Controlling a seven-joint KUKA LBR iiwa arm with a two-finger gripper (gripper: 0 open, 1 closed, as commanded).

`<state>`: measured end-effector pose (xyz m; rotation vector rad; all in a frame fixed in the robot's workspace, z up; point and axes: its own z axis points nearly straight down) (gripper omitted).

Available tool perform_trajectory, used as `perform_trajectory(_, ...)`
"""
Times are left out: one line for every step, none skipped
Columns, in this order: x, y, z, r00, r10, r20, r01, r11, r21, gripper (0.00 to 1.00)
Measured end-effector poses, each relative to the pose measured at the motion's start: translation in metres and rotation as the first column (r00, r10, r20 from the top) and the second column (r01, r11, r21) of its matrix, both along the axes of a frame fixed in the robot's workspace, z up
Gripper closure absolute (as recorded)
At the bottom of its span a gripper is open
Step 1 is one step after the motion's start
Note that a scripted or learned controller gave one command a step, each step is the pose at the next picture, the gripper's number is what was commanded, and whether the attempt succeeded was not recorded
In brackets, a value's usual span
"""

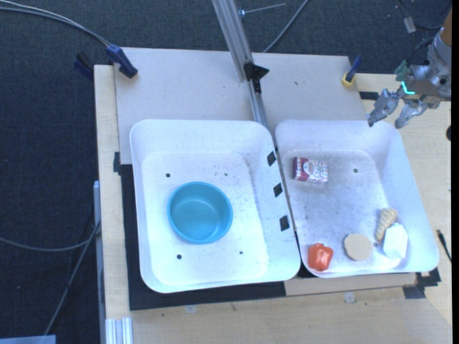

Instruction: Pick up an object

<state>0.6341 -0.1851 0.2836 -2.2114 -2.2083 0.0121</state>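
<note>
The tool (391,118) hangs with fingers spread and bare above the right bin (409,167)'s far corner; the red-and-white packet (309,170)'s writing is unreadable.

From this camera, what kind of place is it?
Likely a robot grasping test bench in a lab: two shallow white bins clamped onto a board, a two-finger gripper above them, loose cables on dark carpet.

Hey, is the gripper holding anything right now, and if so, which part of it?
Nothing is held. The gripper is open above the right bin's far corner, with nothing between its fingers.
</note>
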Motion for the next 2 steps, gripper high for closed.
perform_trajectory(0.001, 0.0, 0.007, 1.0, 0.001, 0.011, -0.001, 1.0, -0.002, 0.0)
perform_trajectory(0.005, -0.002, -0.035, 1.0, 0.001, 0.006, -0.001, 1.0, -0.002, 0.0)
